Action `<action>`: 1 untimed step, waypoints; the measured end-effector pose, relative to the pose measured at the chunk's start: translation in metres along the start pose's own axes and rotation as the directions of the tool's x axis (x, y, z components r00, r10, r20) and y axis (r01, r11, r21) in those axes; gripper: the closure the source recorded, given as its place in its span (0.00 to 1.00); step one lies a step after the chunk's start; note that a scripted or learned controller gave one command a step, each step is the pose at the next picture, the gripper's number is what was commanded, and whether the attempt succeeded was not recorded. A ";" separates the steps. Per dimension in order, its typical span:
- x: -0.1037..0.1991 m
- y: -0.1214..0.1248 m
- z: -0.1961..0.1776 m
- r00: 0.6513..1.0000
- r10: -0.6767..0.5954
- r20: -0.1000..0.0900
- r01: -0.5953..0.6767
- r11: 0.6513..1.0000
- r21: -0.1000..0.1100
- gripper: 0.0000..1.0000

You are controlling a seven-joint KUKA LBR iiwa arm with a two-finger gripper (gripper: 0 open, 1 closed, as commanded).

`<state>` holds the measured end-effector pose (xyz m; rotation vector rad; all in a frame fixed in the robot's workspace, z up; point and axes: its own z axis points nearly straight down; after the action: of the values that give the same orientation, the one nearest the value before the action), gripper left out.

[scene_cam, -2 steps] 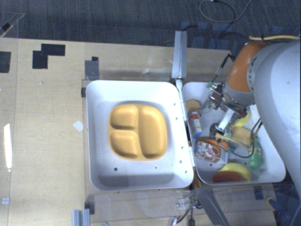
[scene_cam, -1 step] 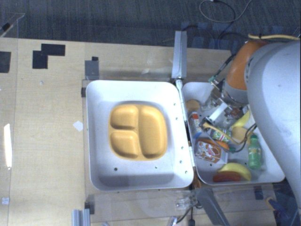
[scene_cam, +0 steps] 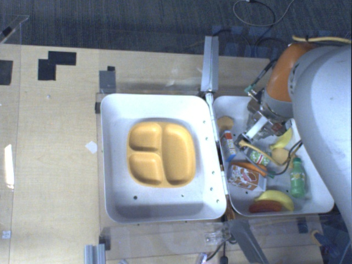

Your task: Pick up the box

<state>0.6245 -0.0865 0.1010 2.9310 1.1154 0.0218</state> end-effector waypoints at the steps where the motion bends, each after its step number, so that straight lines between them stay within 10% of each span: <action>1: 0.002 0.000 -0.011 1.000 -0.008 -0.002 0.008 1.000 -0.002 1.00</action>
<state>0.6258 -0.0856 0.1123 2.9257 1.1263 0.0255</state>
